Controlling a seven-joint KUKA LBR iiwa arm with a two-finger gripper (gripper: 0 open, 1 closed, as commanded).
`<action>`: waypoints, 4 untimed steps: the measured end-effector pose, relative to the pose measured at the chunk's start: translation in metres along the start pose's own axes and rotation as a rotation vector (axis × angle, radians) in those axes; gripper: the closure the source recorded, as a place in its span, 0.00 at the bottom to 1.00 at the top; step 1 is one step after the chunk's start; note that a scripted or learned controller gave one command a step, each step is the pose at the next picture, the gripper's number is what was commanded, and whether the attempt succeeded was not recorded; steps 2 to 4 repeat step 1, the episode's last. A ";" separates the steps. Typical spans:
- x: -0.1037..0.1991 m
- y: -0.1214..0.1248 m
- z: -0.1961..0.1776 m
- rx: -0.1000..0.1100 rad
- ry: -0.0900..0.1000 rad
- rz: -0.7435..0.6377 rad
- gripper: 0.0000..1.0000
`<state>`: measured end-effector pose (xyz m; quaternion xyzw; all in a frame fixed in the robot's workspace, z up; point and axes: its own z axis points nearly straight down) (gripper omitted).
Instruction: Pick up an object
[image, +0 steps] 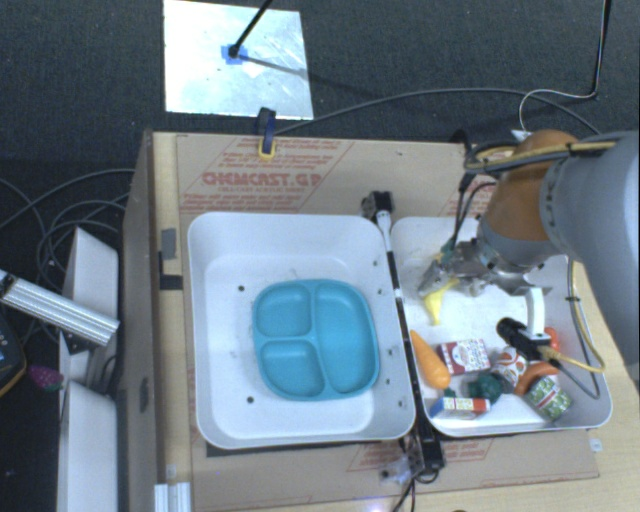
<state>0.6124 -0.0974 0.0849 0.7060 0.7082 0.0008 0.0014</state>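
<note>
My gripper (452, 272) hangs low over the back left part of the right bin (592, 415). A yellow banana-like piece (435, 302) lies just below and left of it, touching or nearly touching the tip; I cannot tell whether it is gripped. Further forward lie an orange carrot (432, 362), a red and white carton (465, 355), a small flat box (462, 405), a dark green piece (488, 383), a red piece (540, 368) and a green-labelled can (549, 398).
The left bin (225, 260) holds a blue divided plate (315, 338). A black divider rail (397, 300) runs between the two bins. The grey arm (590, 200) with its orange band covers the right bin's back right corner.
</note>
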 end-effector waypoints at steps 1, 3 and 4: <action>0.000 0.001 -0.011 -0.001 0.001 -0.002 1.00; 0.000 0.001 -0.011 -0.001 0.001 -0.002 1.00; 0.000 0.001 -0.011 -0.001 0.001 -0.002 1.00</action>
